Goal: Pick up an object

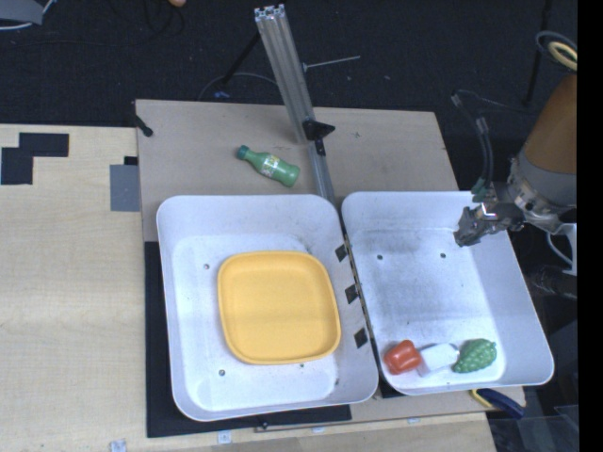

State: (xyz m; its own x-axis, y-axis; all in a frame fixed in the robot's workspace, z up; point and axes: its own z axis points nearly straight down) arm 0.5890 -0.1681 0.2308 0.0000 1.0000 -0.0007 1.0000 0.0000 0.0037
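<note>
Nearest the camera, three small things lay in a row along the near edge of the right-hand shallow white bin [528, 281]: a red toy pepper [403, 356], a small white block [438, 357] touching it, and a knobbly green bunch-shaped toy [475, 355] just to the right. Their row ran left to right. In the left white bin [179, 252] sat a square yellow plastic plate [279, 306]. Farther back, the jaws [474, 224] hung over the far right rim of the right bin, well apart from the row, which lay toward the near side and slightly left of them. Whether they stood apart or together could not be told. Beyond the bins, a green plastic bottle [268, 166] lay on its side on the bench [396, 149].
</note>
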